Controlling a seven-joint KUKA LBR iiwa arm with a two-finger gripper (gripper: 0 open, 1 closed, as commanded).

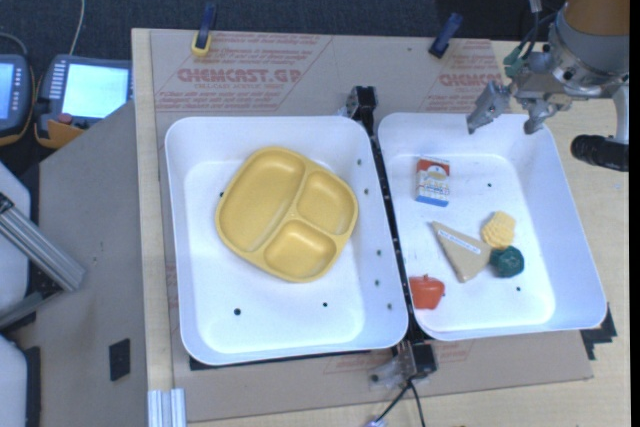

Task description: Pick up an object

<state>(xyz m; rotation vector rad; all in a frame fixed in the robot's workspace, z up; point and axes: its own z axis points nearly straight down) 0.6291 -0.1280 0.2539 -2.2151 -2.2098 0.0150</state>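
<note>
The open, empty hand (509,111) hovers over the far rim of the right-hand shallow white bin (575,245), so it should descend squarely astride the nearby small red-and-white carton (433,182) before closing.

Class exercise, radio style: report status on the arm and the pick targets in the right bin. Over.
Tool open, holding nothing, above right bin's far rim. Small carton, wedge, red piece all untouched. Nothing blocking descent.
</note>
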